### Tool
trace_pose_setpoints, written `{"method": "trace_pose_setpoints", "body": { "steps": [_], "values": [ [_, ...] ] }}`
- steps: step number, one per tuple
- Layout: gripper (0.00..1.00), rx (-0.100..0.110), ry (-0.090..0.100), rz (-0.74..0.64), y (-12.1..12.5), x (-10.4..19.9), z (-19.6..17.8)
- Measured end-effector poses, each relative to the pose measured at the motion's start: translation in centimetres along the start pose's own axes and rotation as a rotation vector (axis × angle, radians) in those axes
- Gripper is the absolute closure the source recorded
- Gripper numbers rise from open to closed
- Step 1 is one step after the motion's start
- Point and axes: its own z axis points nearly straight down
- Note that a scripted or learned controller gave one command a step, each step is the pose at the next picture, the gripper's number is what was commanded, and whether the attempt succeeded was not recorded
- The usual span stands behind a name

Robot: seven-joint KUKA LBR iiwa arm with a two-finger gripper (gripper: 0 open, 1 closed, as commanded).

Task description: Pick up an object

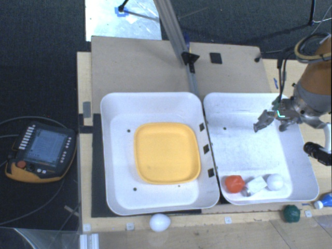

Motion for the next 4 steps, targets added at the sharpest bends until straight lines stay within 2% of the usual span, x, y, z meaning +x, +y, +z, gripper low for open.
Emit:
{"method": "trace_pose_setpoints", "body": {
  "steps": [1, 3, 4],
  "values": [
    [0.00, 0.000, 0.000, 0.000, 0.0, 0.0, 0.0],
    [0.00, 0.004, 0.001, 0.001, -0.3, -0.4, 11.2],
    [1.00, -0.001, 0.000, 0.001, -0.2, -0.4, 9.9]
  ]
}}
